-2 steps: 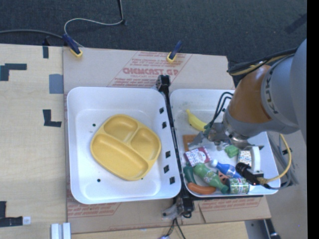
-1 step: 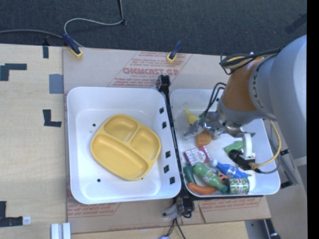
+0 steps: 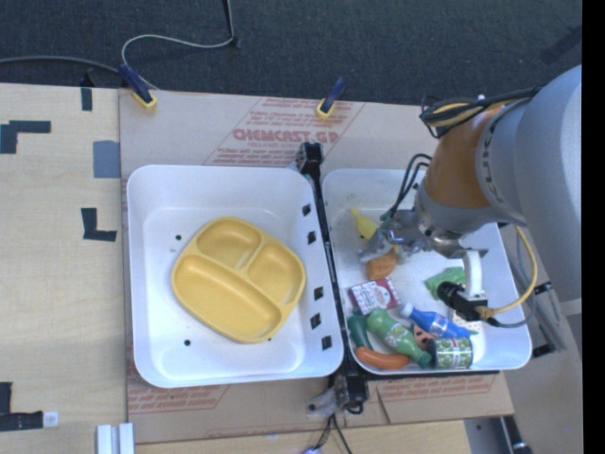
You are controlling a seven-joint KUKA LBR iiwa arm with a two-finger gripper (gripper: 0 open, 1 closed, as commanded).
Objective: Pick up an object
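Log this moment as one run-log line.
arm: over right bin | claw: low among the toys, near brown piece | grasp: unconfirmed | left bin: yellow divided plate

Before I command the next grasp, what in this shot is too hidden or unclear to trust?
- Hand: finger state unreadable in the camera view; the wrist covers it from above.
- Right bin floor under the arm: hidden by the arm.
- Small brown item by the hand: too small to identify, contact unclear.
- Pile at the near wall: items overlap, outlines blurred.

Bench point(image 3: 57, 282): light wood, cardboard sheet point(image 3: 274, 130) on top, clamped by two yellow clips point(image 3: 331, 98). Two white bins point(image 3: 151, 282) side by side on cardboard.
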